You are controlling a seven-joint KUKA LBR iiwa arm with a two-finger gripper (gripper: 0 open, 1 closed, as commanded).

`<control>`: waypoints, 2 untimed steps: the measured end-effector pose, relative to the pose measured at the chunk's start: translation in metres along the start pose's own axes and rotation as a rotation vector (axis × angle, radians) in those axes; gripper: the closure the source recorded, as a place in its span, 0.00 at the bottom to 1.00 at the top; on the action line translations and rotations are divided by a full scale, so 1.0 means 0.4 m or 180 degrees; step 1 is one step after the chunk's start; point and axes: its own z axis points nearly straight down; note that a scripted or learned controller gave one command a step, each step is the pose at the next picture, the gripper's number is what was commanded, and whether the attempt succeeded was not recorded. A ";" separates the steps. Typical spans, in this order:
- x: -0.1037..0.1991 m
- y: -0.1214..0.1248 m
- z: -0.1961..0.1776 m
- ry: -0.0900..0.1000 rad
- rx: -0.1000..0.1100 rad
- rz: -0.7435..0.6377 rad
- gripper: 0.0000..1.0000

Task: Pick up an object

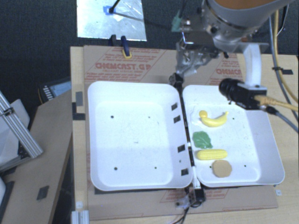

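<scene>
Several toy foods lie along the left side of the right bin (pixel 261 139). A yellow banana (pixel 214 119) is farthest back. In front of it come a green leafy piece (pixel 202 139), a yellow corn cob (pixel 211 154) and a round tan cookie (pixel 222 168). My gripper (pixel 187 63) hangs from the grey and orange arm above the back edge of the bins, near the divider between them. It is well behind the banana and apart from every object, and its metal parts are blurred.
The left bin (pixel 135 134) lies beside the right one, joined by a black-clipped divider (pixel 184 134). A black cylindrical device (pixel 239 93) on a white bracket overhangs the right bin's back edge. Cables (pixel 280 55) trail on the right. Both bins rest on a cardboard sheet (pixel 126 64).
</scene>
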 end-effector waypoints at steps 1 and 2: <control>-0.057 -0.057 0.308 -0.0016 0.0051 0.0017 1.00; -0.026 -0.052 0.211 0.0002 0.0000 0.0000 1.00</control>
